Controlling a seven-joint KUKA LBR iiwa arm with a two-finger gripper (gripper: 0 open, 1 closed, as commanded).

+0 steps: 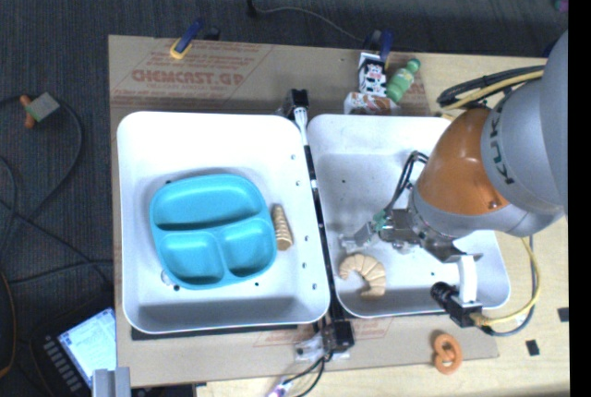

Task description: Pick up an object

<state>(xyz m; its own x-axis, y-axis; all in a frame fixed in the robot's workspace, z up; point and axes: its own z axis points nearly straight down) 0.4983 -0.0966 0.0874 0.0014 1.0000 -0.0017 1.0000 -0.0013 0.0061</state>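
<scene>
We take the croissant [364, 272] as the thing nearest to being picked: it lies in the right bin [369, 141], close to that bin's front wall and toward its left side, its long axis running roughly left to right with the curved ends drooping toward the front. The tool [386, 226] hangs just behind and slightly to the right of the croissant, apart from it, with bare white bin floor showing between the two. So the relation that matters is plain: from the tool, the croissant lies toward the front wall and a little to the left, and we judge the arm must shift that way and come down before anything can be gripped. Whether the tool is spread or pressed together we cannot tell, since the orange wrist band and grey housing crowd that spot; nothing is seen pinched in it. Beyond the croissant, in the left bin [138, 201], sit a blue divided tray [208, 229] and a small ridged roll [281, 227] just beside it.
</scene>
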